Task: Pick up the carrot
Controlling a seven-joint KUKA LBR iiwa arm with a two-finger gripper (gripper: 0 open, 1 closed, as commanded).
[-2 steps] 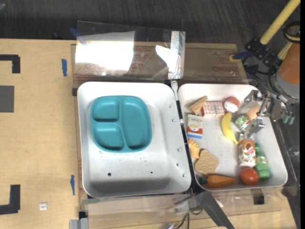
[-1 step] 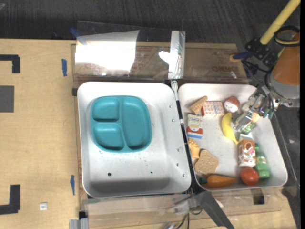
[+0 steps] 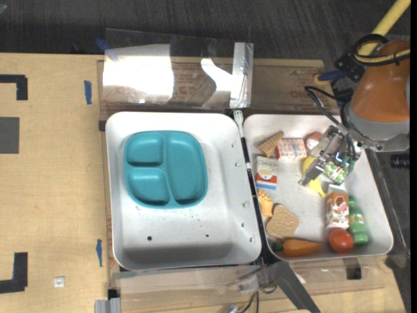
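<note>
On the desk [image 3: 52, 175], the left bin [image 3: 130, 240] carries a teal divided plate [image 3: 166, 168] in its upper left part, nearer the far rim than the near one, with three compartments. The rest of that bin's floor shows only a few dark specks.

The right bin [image 3: 381, 194] sits just beside it, rims touching along the middle seam. Along its left side, from the far edge toward the near edge, lie a wafer-like cracker [image 3: 270, 143], a small white carton [image 3: 266, 173], a yellow-orange piece [image 3: 265, 203] and a slice of toast [image 3: 282, 222]. The carrot [image 3: 301, 246] lies flat along the near rim of this bin, close to its near left corner, its length running left to right, just below the toast and touching or almost touching the red tomato [image 3: 341, 240] at its right end.

Near the far edge sits a small red-and-white box [image 3: 292, 149]. A yellow piece [image 3: 313, 175] lies in the bin's middle, partly under the tool [image 3: 320, 168]. A printed juice carton [image 3: 337, 209] stands between that and the tomato, with a green item [image 3: 356, 223] beside it along the right rim.

The tool hangs over the middle right of the right bin, well apart from the carrot; whether its fingers are released or clenched I cannot tell. The orange band of the arm [image 3: 384, 90] sits above the bin's far right corner
</note>
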